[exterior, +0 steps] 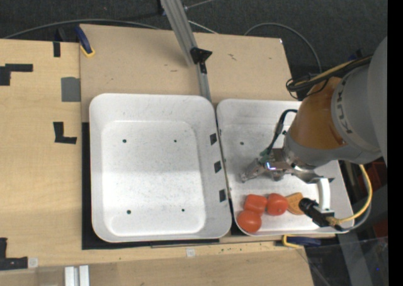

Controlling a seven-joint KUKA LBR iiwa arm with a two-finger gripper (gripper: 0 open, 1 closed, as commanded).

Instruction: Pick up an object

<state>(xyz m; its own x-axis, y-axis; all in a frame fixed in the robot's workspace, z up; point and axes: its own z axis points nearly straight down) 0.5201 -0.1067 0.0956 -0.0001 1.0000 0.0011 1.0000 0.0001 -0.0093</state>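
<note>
On a wooden bench (145, 58), the gripper (255, 172), its hold impossible to tell, hangs near three clustered red objects (254, 203) that could scatter if nudged.

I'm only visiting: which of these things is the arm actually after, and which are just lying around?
For the job:
gripper, above the right bin
red pieces in that bin
orange piece beside them

Just lying about:
left bin
blue clamp
grey patch
metal bar
</note>
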